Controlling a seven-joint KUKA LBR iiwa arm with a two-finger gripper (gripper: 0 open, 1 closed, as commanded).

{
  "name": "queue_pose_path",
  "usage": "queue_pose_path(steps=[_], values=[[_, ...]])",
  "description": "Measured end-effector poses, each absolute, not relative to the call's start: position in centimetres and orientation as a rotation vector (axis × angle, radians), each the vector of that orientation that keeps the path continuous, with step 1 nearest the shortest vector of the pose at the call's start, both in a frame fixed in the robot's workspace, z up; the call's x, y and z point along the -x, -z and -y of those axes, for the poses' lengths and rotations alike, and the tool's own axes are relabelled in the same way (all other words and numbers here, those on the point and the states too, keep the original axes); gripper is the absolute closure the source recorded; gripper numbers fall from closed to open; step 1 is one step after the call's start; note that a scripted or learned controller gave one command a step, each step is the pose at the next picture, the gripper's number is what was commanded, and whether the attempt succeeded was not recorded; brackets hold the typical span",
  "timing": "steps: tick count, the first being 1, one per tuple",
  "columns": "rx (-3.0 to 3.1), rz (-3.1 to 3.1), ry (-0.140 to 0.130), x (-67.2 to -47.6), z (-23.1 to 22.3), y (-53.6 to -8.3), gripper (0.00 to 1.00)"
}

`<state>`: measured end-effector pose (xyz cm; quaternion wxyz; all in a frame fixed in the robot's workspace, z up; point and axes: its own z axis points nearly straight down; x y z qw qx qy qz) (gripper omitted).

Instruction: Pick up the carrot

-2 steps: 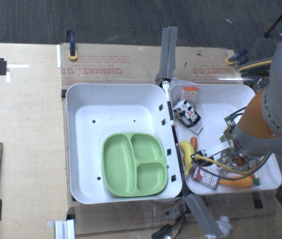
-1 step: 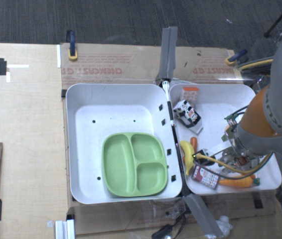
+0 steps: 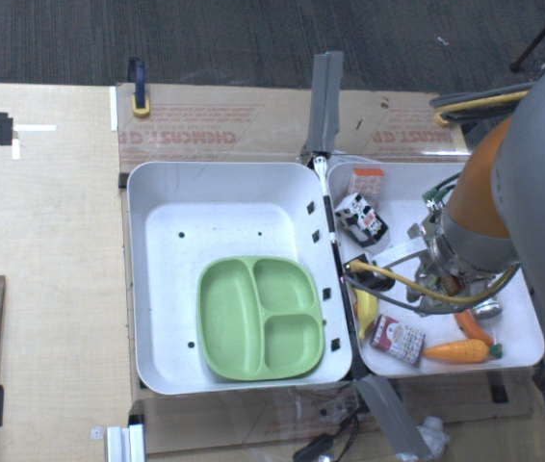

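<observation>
Carrot (image 3: 457, 352) is lying untouched in the right bin (image 3: 528, 340), claw (image 3: 443, 279) hovers just above it, can't tell whether it's open, pickup not started

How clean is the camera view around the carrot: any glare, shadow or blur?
Camera view: lighting is even, with no strong glare on the right bin; the carrot is sharp and unshadowed; the arm looms large and soft-edged, hiding the bin's upper right.
</observation>
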<state>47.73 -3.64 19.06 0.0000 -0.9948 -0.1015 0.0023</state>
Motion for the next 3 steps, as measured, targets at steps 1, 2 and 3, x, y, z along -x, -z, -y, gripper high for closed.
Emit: queue_pose_path(steps=[1,2,3], values=[[3.111,0.439,-0.007,-47.7,-2.8,-20.2,1.00],[3.018,0.871,-0.010,-48.3,-4.7,-20.7,1.00],[2.556,1.822,-0.008,-49.7,-4.1,-19.4,1.00]])
